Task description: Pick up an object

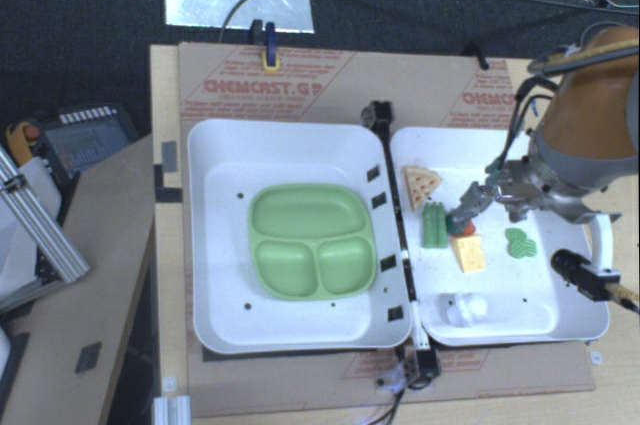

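In the right bin [560, 313], my gripper [466, 210] reaches in from the right and hangs low over a small red thing [461, 227]. It partly covers that thing. A green block [433, 225] lies just left of the red thing, and a yellow wedge [468, 253] just in front of it. A pizza-slice toy [422, 184] rests further back. To the right lies a green leafy piece [519, 242]. A white object [465, 310] sits near the bin's front wall. I see nothing held.
The left bin [215, 213] holds a green divided plate [308, 241]. A black divider [392, 213] with clips runs between the bins. My arm's orange band [600, 103] looms over the right bin's far right corner.
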Controlling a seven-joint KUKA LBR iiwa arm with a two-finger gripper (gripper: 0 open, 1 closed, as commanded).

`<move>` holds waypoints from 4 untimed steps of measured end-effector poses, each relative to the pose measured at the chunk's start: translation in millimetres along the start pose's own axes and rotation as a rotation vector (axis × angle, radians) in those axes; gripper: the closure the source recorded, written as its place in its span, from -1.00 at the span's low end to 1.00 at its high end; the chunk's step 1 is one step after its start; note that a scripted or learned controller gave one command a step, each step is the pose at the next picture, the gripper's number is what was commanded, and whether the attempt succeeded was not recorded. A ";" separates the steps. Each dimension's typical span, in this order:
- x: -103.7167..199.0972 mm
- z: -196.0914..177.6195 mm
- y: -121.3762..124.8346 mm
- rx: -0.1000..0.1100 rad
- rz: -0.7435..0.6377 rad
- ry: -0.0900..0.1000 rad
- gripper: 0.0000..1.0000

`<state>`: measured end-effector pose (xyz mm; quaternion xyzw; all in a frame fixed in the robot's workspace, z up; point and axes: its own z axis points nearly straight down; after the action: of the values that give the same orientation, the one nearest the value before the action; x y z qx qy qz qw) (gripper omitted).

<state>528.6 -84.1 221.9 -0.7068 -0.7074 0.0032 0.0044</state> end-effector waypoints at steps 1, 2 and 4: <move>0.1 -5.8 2.4 -0.012 -0.002 -0.001 -1.00; -0.9 56.9 3.2 -0.007 0.000 -0.001 -1.00; -8.8 138.4 3.6 -0.010 0.000 -0.001 -1.00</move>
<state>530.7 -92.7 83.4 -0.7067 -0.7075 0.0002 0.0005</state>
